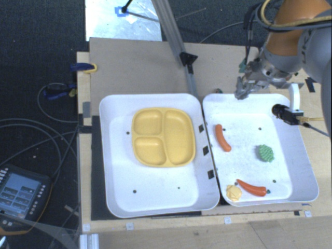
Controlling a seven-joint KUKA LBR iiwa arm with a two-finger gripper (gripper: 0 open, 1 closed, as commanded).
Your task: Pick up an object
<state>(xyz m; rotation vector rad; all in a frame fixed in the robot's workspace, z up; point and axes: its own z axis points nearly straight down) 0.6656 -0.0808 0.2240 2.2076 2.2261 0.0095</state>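
Observation:
The right bin (298, 154) holds an orange sausage (223, 138) at its left, a green knobbly ball (265, 152) in the middle right, a second orange-red sausage (252, 188) near the front, and a small yellow lump (233, 193) at the front left corner. My gripper (241, 91) hangs above the far left rim of this bin, well away from every object, with nothing seen in it.
The left bin (116, 185) bears a yellow divided plate (162, 137). A grey slanted pole (171, 30) crosses the bench behind the bins. A black fitting (284, 113) sits at the right bin's far right rim. Cables lie off the bench's left side.

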